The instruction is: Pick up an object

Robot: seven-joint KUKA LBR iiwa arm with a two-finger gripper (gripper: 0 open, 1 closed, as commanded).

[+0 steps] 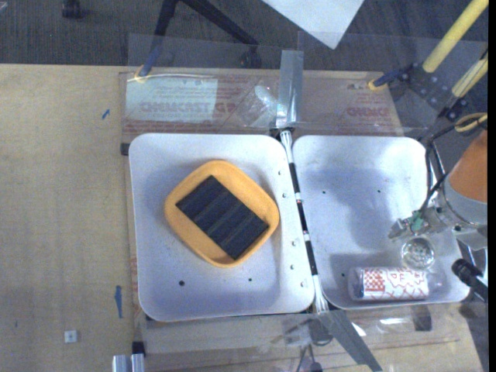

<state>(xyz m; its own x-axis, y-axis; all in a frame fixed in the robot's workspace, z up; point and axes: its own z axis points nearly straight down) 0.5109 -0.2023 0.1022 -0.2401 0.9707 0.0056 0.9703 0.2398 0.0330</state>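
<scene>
Nearest, along the front wall of the right bin (341,161), a small can (390,283) with a red-and-white checked label lies on its side, its length running left to right. Just behind it, toward the bin's right side, the gripper (418,248) hangs low over the bin floor, directly above the can but apart from it; nothing shows between its tips, and whether it stands open or closed cannot be told from this angle. Behind and to the right, the grey arm with its orange band (473,173) comes in from the edge of the view. Left of the divider, the left bin (155,161) holds a yellow-orange square dish (221,211) with rounded corners, turned at a slant near the bin's middle, with a dark ridged insert (222,217) resting inside it. Beyond both bins, a clear plastic sheet (194,103) with faint red lettering lies on the tan bench (54,208).
</scene>
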